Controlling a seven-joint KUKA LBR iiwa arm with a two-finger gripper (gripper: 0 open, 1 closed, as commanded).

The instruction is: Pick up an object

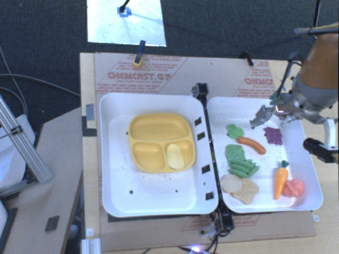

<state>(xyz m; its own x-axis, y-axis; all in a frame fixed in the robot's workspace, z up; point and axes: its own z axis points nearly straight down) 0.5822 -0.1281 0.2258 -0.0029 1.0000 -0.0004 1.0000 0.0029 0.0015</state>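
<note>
1. Bench [175,70] with red-lettered sheet fills mid frame; two white bins side by side on it
2. Left bin [116,194] centre-left; holds yellow divided tray [153,134], pale yellow piece [175,156] in tray's lower right compartment
3. Right bin [307,192] centre-right; toy food spread across it
4. Arm [320,70] comes in from upper right edge, orange band above grey wrist; gripper [260,118] low over upper part of right bin, fingers a little apart, nothing between them
5. Food in right bin: green pea pods [242,167] mid-left; cracker [246,190] and round beige slice [231,183] lower left, touching; carrot [280,180] lower right beside pink piece [295,187]; sausage [252,145] centre; purple grapes [273,135] just below gripper; small green leaf [233,130] upper left
</note>
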